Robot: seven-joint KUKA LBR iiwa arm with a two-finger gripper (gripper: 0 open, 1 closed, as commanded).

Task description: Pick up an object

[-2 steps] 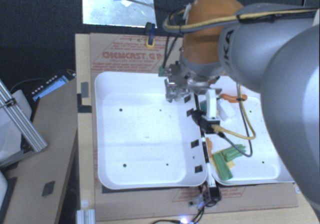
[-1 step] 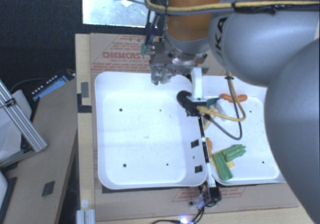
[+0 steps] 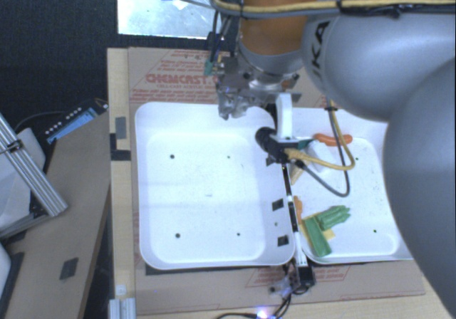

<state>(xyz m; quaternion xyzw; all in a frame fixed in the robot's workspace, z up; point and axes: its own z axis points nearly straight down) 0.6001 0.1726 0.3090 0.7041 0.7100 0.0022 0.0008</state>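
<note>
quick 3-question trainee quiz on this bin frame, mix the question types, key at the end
1. True or false: the green object lies in the left bin.
2. The gripper sits above which part of the bins?
A. top edge of the left bin
B. bottom right corner of the right bin
C. outside both, on the cardboard
3. Fill in: the thin orange object lies in the ___ bin.

Key: 1 false; 2 A; 3 right
</note>
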